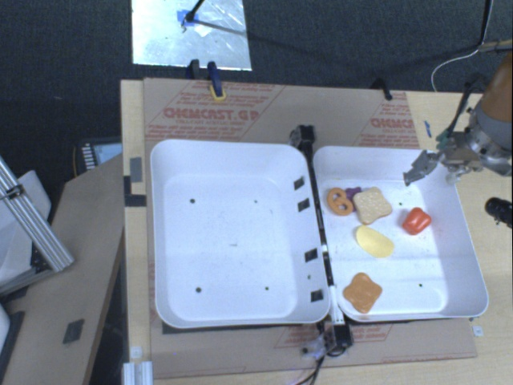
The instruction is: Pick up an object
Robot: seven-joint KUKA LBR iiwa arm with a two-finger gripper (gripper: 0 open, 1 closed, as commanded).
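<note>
A: Objects to pick, five small toy foods, all lie in the right shallow white plastic bin (461, 215). Where is your claw?

B: My two-finger grey gripper (425, 167) hangs over that bin's far right corner, reaching in from the right with the fingers pointing left and down. I cannot tell whether they stand apart or together, and nothing shows between them.

A: What do the pieces look like?

B: A red rounded pepper-like piece (416, 220) lies nearest me. To its left sits a tan speckled bread slice (373, 205), touching a brown pretzel-shaped piece (340, 201), with a small purple bit (353, 191) just behind. A pale yellow oval chip (374, 241) lies nearer the camera, and an orange-brown lumpy nugget (362, 293) near the front edge.

A: Anything around?

B: The left shallow white bin (172, 163) sits beside it, with black clips (306, 205) along the shared rim.
</note>
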